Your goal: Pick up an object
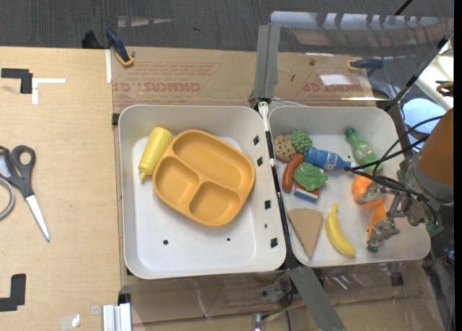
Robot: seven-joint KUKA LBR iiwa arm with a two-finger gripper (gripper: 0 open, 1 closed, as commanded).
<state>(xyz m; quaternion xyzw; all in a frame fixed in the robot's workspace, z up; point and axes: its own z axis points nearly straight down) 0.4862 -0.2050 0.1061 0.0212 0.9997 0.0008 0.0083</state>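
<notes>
End effector (381,227) low inside the right bin (382,117), near its right wall, arm reaching in from the right. How its jaws stand: cannot tell; metal parts blur together with something orange just beside them. Nothing visibly gripped.

Landmark: banana (338,231). Everything below placed against it.

- Banana lies lengthwise on the bin floor just left of the end effector, apart from it. Nearest free-lying candidate for a pick, in my judgement.
- Tan wedge (306,228), flat, just left of the banana, toward the dividing wall.
- Orange item (364,191), up and right of the banana, just beside the end effector. Partly hidden by cables; cannot tell whether they touch.
- Red-and-blue block with green leaf (310,180) on top, above the banana. Red sausage (290,174) alongside it, leaning toward the divider.
- Blue bottle (323,158) lying on its side, farther up.
- Green bottle (360,147), farther up and right, tilted.
- Green cluster (300,141) and brown round piece (284,148) at the far end, touching each other.

The toys look dumped loose rather than arranged, hence the overlaps.

Well left of the banana, the left bin (144,250) carries a yellow divided tray (203,177) with a yellow bottle (154,152) against its rim. Scissors (25,185) farther left on the worktop (58,135).
</notes>
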